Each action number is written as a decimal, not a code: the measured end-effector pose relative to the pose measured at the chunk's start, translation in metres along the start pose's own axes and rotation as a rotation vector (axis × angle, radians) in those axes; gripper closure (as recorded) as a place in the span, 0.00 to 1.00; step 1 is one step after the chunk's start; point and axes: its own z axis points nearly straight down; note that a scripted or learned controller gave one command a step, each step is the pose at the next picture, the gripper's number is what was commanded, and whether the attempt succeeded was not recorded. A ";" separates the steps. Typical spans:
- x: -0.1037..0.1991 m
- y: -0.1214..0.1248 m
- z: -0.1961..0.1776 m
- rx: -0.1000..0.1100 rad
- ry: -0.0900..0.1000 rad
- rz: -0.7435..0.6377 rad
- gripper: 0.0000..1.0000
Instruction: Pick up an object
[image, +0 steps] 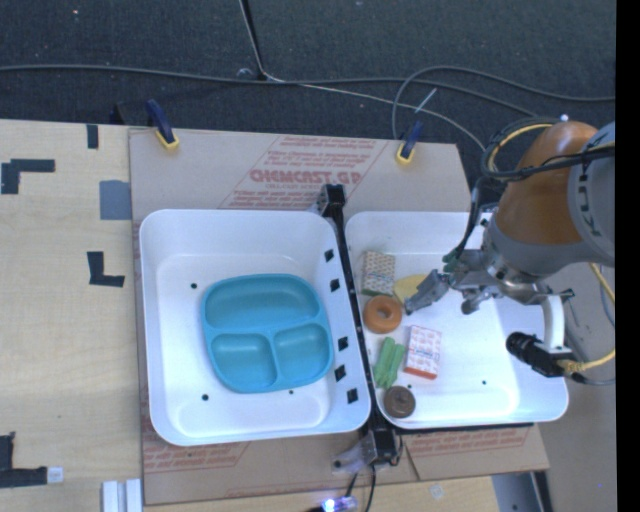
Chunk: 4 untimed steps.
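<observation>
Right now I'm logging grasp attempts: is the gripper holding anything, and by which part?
Nothing is held. The gripper hangs open over the right bin, near the yellow piece and the donut, with nothing between its fingers.

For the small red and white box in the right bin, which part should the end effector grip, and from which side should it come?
The red and white box lies flat, long axis running roughly up-down in the view. Probably best to come from straight above and close across its two long edges, the narrower span. The green item lies close on its left, so that finger has little room; the right side faces bare bin floor.
</observation>
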 end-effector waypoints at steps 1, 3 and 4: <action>0.000 0.003 -0.007 -0.014 -0.002 -0.004 0.00; 0.003 0.010 0.091 -0.020 0.005 -0.005 0.00; 0.005 0.016 0.074 -0.039 0.005 -0.006 1.00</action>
